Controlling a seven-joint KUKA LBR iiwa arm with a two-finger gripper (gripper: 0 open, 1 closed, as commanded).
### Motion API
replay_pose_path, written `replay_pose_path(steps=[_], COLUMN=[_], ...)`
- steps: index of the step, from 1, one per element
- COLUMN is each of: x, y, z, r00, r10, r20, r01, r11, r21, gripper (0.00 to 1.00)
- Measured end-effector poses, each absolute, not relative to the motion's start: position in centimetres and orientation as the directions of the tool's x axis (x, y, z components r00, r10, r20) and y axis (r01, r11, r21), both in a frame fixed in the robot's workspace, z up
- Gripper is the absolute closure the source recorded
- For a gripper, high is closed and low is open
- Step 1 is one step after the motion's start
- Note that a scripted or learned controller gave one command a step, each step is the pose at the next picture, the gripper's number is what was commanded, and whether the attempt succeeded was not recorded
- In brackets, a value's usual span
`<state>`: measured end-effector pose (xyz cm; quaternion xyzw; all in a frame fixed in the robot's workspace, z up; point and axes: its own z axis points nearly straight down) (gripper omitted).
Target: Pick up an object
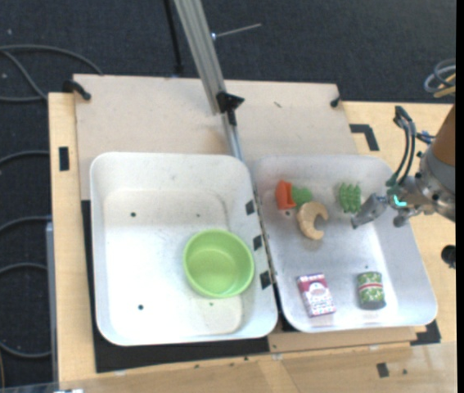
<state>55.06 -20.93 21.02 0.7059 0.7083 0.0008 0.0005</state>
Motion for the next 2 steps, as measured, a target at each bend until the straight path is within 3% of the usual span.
replay_pose_path(steps=[2], x=[55.3], y=[-20.7], z=[11.0], r00=[0.003], r10=[1.0], r20=[-0.001], r01=[1.0], r11=[-0.003], r21=[-0.004], gripper=[0.0])
